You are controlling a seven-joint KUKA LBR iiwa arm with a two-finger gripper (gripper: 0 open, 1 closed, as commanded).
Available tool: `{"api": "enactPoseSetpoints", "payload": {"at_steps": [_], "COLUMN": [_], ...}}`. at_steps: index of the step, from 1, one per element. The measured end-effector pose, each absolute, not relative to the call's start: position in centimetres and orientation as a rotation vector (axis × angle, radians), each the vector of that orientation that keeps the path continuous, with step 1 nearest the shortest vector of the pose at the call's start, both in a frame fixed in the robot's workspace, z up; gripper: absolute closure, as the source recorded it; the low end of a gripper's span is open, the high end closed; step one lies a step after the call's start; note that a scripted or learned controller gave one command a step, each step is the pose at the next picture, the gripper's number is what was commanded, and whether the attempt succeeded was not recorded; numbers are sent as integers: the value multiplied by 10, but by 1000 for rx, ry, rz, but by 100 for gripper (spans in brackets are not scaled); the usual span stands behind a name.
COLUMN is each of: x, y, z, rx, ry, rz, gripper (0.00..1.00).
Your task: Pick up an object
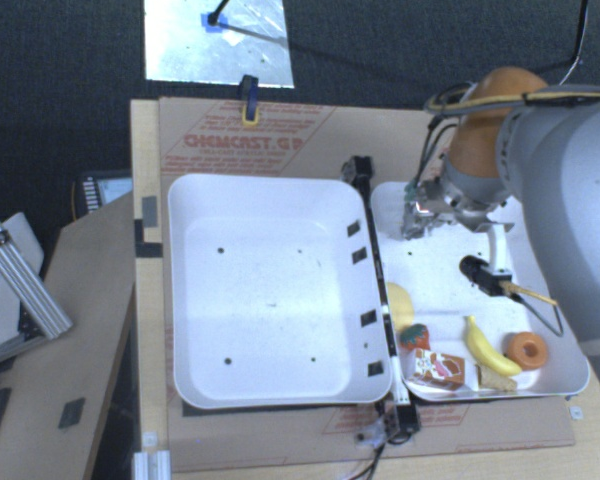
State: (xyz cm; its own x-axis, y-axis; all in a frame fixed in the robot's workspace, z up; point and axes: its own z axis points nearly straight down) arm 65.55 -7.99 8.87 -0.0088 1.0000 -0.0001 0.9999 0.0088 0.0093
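My gripper (418, 224) hangs over the far left part of the right bin (565, 373), and nothing shows between its tips. The objects lie well in front of it along the bin's near side. A yellow rounded fruit (400, 302) rests against the left wall. Just in front of that is a small red and green piece (414, 337). A red and white packet (440, 369) lies at the near edge. A banana (484, 345) sits to the right of the packet, and an orange ring (527, 350) is beside the banana.
The left bin (185, 298) stands beside the right one, with a black-clipped divider wall (372, 268) between them. The grey arm (565, 198) covers the right bin's far right side. Cardboard (280, 133) lies under both bins.
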Motion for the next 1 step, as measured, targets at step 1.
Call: {"api": "enactPoseSetpoints", "payload": {"at_steps": [1], "x": [590], "y": [-32], "z": [191], "rx": [2208], "ry": [2228], "rz": [10], "gripper": [100]}}
